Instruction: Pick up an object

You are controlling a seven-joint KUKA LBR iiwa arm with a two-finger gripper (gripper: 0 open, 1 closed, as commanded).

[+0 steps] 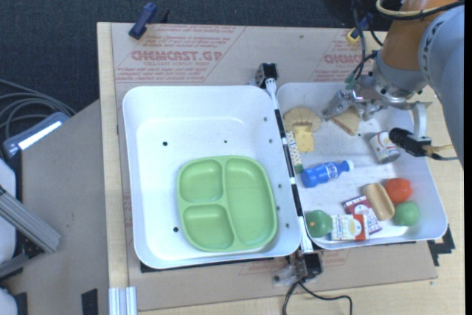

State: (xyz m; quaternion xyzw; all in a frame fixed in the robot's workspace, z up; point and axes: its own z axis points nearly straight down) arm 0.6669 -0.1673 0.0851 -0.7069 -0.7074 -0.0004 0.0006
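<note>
The right bin (435, 192) holds several items: a round tan cookie (301, 117), a yellow block (303, 140), a blue bottle (324, 173) lying on its side, a silver can (383, 147), a hot dog (377, 201), a red tomato (399, 189), a green fruit (406, 214), a green pepper (318, 221) and a red and white carton (355, 223). A tan wedge (344, 123) lies near the bin's back. My gripper (352, 107) hangs open just above that wedge, at the bin's far side, with nothing between its fingers.
The left bin (147, 122) carries a green divided plate (225, 201). A black clamp (267, 73) sits where the two bins meet at the back. A blue clip (142, 21) rests at the board's far left corner. Cables trail behind the arm.
</note>
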